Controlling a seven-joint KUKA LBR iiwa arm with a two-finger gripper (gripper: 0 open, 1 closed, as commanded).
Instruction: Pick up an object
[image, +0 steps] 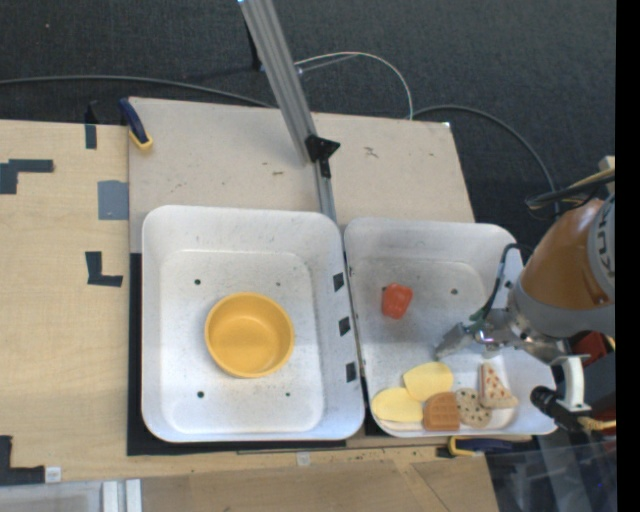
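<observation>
Two white bins side by side on the bench. Left bin (160, 300) holds a yellow bowl (249, 333), upright, sitting left of center on the bin floor, apart from the walls. Right bin (420, 245) holds a small red-orange object (397, 301) near its middle-left, alone, well apart from the rest. Along the right bin's near edge, a cluster of food-like pieces: two pale yellow flat pieces (415, 393) overlapping, a brown square piece (441, 411) just right of them, a speckled round cookie (469, 406) touching it, and a pale wedge (492, 385) at the right end. The arm comes in from the right, orange band over the bin's right wall, with the gripper (462, 337) low over the right half of the right bin, just above the food cluster and right of the red-orange object. Gripper state: cannot tell, metal parts too small and blurred; nothing visibly held. A grey pole (290, 85) slants down from the far side to the gap between the bins. Cables run across the dark floor beyond the bench.
</observation>
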